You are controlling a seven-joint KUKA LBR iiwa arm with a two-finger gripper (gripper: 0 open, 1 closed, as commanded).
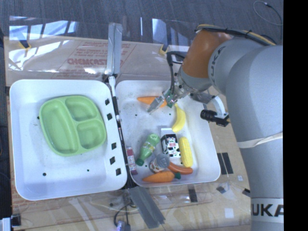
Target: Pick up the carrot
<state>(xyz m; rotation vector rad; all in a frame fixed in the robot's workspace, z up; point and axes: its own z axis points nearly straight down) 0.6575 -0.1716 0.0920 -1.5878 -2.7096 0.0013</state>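
arm [250, 90] foreground | carrot [146, 100]: orange, tapered, lying flat | fingers [161, 102] grasping it

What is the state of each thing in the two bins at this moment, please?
Green divided plate: flat in the left bin.
Pincer: low in the right bin, at one carrot.
Carrot at the pincer: lying near the far wall.
Second carrot: lying at the near wall.
Banana: lying beside the pincer.
Corn cob: lying flat.
Green bottle: on its side.
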